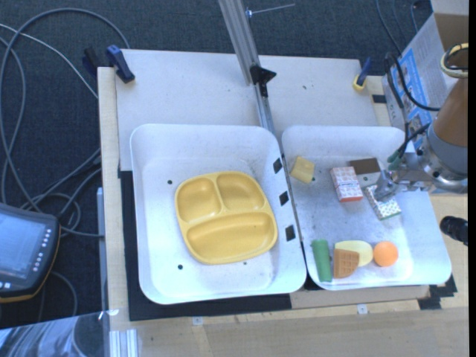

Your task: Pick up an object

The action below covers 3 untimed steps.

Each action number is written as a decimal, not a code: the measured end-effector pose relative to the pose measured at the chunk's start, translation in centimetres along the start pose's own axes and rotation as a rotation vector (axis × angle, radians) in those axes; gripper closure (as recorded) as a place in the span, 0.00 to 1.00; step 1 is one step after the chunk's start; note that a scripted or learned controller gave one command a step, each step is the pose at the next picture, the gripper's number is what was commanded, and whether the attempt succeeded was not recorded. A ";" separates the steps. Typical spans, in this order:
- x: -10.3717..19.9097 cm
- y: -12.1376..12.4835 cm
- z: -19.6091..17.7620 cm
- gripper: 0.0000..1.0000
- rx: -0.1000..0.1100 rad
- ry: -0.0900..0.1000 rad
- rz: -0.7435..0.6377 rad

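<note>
A: Well, in the camera view, where was the gripper (387,190)?

B: Low in the right bin (439,236), toward its right side, directly over a small speckled packet (385,205) lying flat on the floor. The grey arm (450,136) reached in from the right.

A: Was it holding the packet?

B: I couldn't tell. The metal tip hid whatever sat between it and the packet, so whether the jaws stood apart or together was not readable, and nothing was visibly lifted.

A: What else lay close?

B: A red-and-white box (346,183) just to the left, a brown block (364,166) beyond that on the far side, and a yellow cube (302,169) near the bin's left wall. Along the near wall sat a green cylinder (320,259), a waffle-patterned wedge (345,262) against a yellow piece (360,252), and an orange ball (385,253). The left bin (152,222) held a yellow divided plate (225,217).

A: How would the packet handle?

B: Light, I judged, and thin; probably a wrapped thing with some give, perhaps slick on its surface. Lying flat, it offered little height, so I'd take it across its narrow width, low, near its middle. The red-and-white box was near enough to be nudged.
</note>
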<state>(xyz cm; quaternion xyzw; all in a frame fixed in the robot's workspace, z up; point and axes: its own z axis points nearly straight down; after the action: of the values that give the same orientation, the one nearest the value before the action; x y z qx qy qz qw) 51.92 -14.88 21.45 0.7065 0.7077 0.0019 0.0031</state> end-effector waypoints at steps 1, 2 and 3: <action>5.6 2.4 -1.2 1.00 0.003 0.004 -0.006; 11.3 4.7 -2.2 1.00 0.004 0.004 -0.007; 15.8 7.0 -2.5 1.00 0.004 0.004 -0.005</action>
<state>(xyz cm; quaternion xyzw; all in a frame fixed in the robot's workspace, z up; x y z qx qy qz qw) 58.84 0.91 23.94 0.7048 0.7094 0.0018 0.0002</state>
